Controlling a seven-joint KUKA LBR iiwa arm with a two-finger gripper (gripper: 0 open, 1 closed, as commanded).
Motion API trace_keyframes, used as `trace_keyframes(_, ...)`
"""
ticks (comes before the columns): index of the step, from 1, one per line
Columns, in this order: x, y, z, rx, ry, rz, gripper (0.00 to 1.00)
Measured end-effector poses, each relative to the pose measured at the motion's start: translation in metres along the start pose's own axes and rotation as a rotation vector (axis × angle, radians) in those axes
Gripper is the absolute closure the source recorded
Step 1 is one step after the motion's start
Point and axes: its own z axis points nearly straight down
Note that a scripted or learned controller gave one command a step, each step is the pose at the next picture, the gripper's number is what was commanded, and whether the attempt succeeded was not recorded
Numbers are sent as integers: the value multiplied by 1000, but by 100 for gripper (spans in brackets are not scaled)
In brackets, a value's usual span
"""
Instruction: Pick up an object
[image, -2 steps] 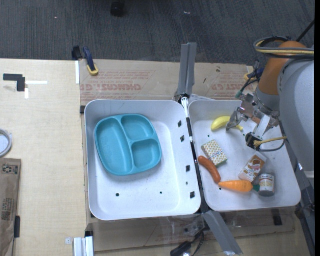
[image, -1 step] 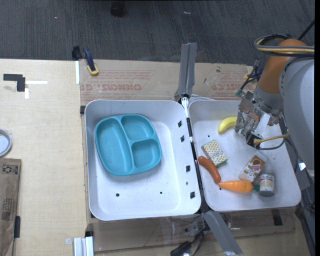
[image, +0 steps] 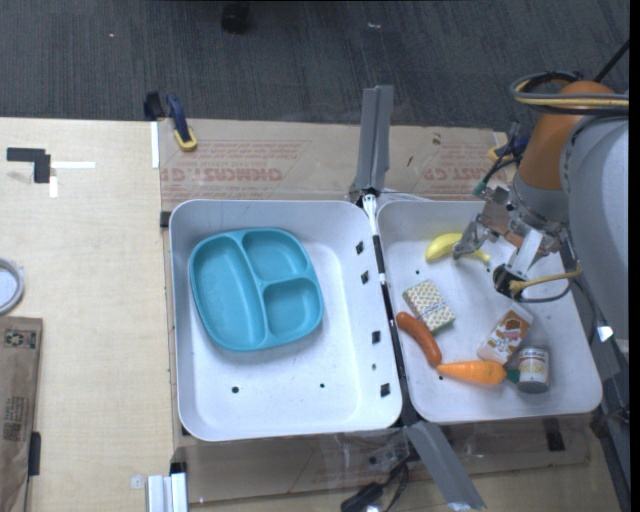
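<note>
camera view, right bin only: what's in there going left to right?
Sausage → patterned small box → carrot → carton → tin can. Banana left out: it sits at the far end, overlapping the box's span, by the pincer.

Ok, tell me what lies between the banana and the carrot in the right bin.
In the camera view, the patterned box and the red sausage lie between the banana and the carrot.

One fixed camera looks down aslant on both white bins (image: 185, 330).
</note>
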Motion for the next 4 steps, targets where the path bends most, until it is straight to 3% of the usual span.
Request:
trace_keyframes(1, 1, 1, -8, -6, 1, -4, 100)
trace_keyframes(2, -15, -15, -18, -37, 25, 228, 100)
trace_keyframes(3, -20, -40, -20, -37, 26, 256, 100)
trace_keyframes(4, -20, -40, -20, -37, 26, 256, 0)
